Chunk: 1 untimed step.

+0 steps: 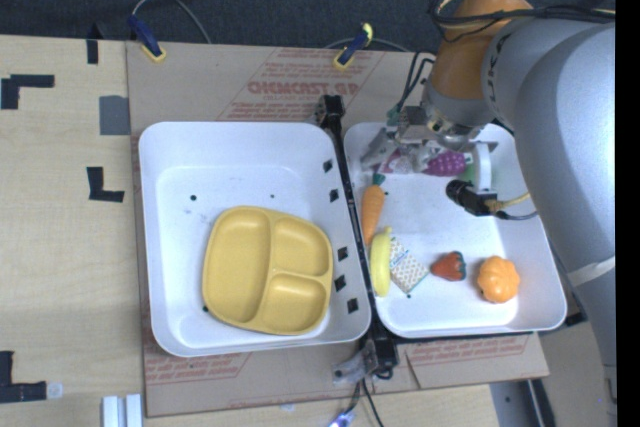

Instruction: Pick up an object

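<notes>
While we are hovering our jaws (400,143) low over the far end of the right bin (520,320), we are looking at the purple grape bunch (447,161) lying just at their three o'clock, its long axis running nine to three. We cannot tell how the jaws stand. Toward six o'clock, the carrot (371,210) is lying lengthwise, twelve to six, against the bin's left wall, near enough to be the alternative target.
</notes>
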Motion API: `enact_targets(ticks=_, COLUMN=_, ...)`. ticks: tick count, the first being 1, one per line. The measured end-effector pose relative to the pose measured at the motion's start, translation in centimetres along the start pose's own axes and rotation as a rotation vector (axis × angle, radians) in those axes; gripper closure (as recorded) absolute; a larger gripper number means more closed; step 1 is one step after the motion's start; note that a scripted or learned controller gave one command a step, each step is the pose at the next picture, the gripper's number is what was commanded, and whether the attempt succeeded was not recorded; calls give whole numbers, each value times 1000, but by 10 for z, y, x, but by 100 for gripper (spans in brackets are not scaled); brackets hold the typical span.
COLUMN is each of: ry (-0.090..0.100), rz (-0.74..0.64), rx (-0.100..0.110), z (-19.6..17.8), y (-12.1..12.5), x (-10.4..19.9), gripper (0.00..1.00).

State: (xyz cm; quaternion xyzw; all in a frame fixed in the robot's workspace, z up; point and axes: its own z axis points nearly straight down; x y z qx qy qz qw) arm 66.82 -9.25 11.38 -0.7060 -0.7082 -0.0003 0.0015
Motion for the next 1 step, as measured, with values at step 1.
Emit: enact_targets(ticks=1, ry=-4, rz=2, rx=-2, z=29, y=-6, x=-1, gripper=0)
